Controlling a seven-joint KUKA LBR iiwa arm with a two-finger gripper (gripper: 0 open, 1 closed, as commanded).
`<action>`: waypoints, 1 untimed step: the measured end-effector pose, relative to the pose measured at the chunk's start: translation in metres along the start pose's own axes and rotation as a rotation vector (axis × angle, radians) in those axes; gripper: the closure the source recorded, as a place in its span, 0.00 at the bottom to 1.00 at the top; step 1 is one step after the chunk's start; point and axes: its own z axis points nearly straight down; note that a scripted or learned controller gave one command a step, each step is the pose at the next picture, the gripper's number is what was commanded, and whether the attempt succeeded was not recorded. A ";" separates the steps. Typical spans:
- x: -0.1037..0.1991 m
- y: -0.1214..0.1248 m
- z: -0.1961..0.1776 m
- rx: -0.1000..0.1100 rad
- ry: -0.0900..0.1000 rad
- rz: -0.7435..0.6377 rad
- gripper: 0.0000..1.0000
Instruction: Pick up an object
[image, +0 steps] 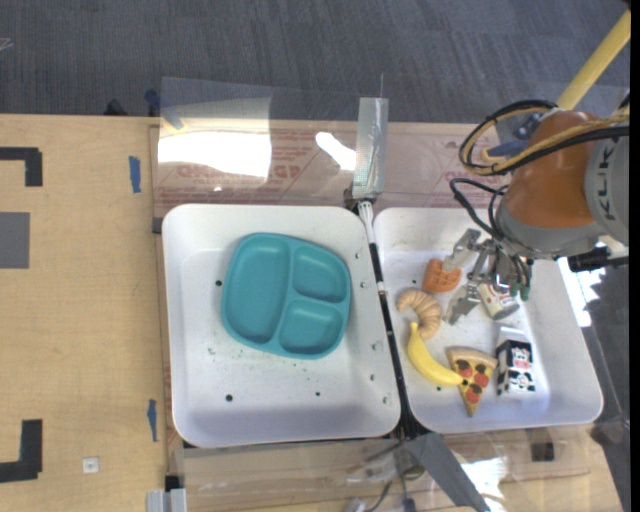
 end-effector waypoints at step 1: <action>-0.045 0.013 0.018 0.004 0.013 0.217 0.00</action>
